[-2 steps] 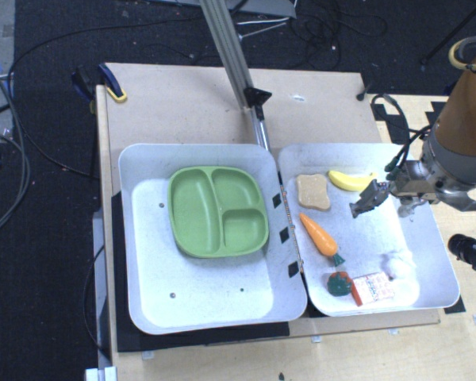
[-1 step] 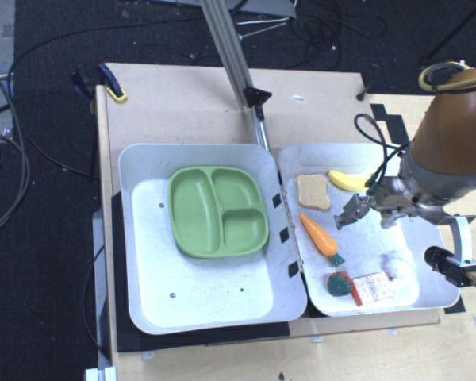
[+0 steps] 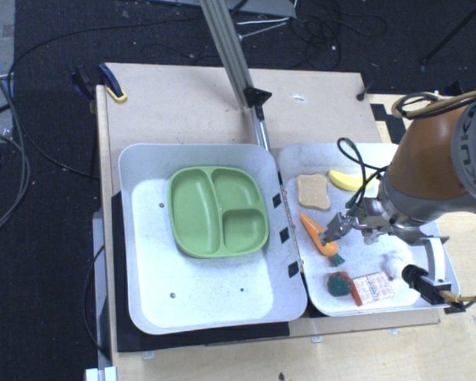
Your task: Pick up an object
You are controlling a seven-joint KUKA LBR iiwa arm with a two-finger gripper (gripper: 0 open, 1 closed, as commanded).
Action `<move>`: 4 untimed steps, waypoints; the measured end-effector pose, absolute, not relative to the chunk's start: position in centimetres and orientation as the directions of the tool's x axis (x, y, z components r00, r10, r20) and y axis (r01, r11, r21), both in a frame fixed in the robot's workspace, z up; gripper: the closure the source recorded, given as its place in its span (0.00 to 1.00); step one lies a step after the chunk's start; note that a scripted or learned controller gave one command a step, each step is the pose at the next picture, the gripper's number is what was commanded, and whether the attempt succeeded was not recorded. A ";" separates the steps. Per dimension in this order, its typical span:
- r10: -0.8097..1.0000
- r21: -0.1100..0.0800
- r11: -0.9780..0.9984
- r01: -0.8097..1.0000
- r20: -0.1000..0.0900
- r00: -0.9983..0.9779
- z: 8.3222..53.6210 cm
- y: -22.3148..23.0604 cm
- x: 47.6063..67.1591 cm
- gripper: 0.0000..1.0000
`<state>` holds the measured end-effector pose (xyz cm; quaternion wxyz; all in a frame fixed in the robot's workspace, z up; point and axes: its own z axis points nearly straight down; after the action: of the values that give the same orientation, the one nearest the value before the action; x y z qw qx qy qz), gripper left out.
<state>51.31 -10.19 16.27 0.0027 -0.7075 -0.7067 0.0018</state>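
Note:
In the right bin (image 3: 301,159) lie an orange carrot (image 3: 314,233) with a green tip, a tan bread slice (image 3: 312,191), a yellow banana (image 3: 345,181), a red and green strawberry-like piece (image 3: 339,284) and a red and white packet (image 3: 373,288). My gripper (image 3: 334,231) reaches in from the right and sits low over the bin, right at the carrot's right side. The carrot still rests on the bin floor. The arm's wrist hides part of the bin behind the gripper.
The left bin (image 3: 198,300) holds a green divided plate (image 3: 218,211). A small white object (image 3: 397,262) lies under the arm near the right bin's edge. A metal pole (image 3: 232,50) rises behind the bins. Cables trail across the dark floor.

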 end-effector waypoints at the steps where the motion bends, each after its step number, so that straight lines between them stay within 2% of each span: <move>1: 1.000 -0.006 -0.001 1.000 0.001 0.001 11.6 -10.3 50.4 0.00; 2: 1.000 -0.001 -0.002 1.000 0.000 0.002 12.9 -10.3 50.6 1.00; 3: 1.000 0.003 0.002 1.000 0.000 -0.002 18.5 -9.7 49.9 1.00; 4: 1.000 0.005 0.003 1.000 -0.001 -0.003 22.4 -9.7 50.1 1.00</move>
<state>50.06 -9.68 22.37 -0.0020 -0.7062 -0.7081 -0.0012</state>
